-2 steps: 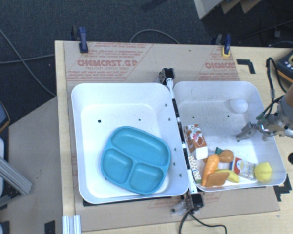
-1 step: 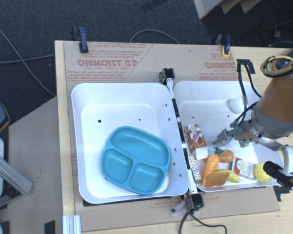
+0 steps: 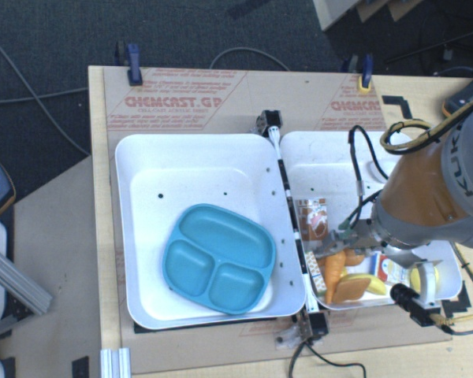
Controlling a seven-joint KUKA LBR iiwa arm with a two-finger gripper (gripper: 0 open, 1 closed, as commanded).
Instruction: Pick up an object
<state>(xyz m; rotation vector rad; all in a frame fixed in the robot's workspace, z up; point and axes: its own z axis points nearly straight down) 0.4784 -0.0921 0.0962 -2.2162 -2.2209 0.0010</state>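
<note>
bearing the whole setup: the bench (image 3: 189, 105) is carrying two bins side by side, so anything picked up has a place to go right next door.
left bin (image 3: 142, 164): it is lying well apart from the arm's work.
right bin (image 3: 325, 154): it is holding all the small pickable things, which are crowding into its near corner and leaving the far half bare.
arm (image 3: 426, 199): it is reaching in from the right and bending down over that crowded corner, probably because the pile gives the best odds of catching something.
blue plate (image 3: 218, 257): it is sitting flat in the left bin with its three compartments facing up; it looks too wide and shallow to be an easy pick.
gripper (image 3: 348, 244): it is hanging just over the pile, near the orange piece; i cannot tell whether it is released or clenched, and nothing is visibly caught in it.
snack packet (image 3: 312, 217): it is lying flat against the bin's left wall, just beyond the pile.
carton (image 3: 389, 268): it is lying partly under the arm.
brown piece (image 3: 351, 289): it is leaning on the near wall, touching the orange piece.
orange piece (image 3: 333, 269): it is lying closest under the gripper, so it is likely the object being tried for.
yellow piece (image 3: 376, 285): it is wedging between the brown piece and the carton.
</note>
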